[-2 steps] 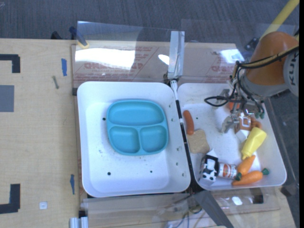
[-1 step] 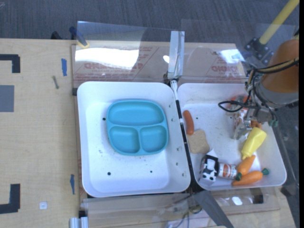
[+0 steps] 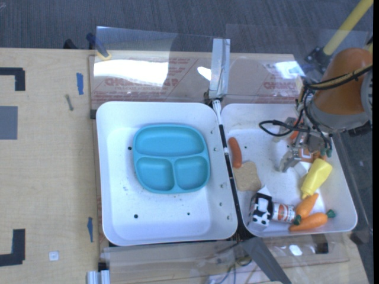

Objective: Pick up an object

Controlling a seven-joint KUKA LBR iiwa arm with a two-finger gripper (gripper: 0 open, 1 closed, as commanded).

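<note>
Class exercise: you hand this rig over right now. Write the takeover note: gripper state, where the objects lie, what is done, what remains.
Gripper: low in the right bin, beside the yellow bottle; grasp cannot be judged.
Right bin also holds: sausage, bread slice, cow-pattern toy, two carrots.
Left bin: blue divided plate.
Done: arm lowered into the right bin.
Left: secure one object and lift it.
</note>
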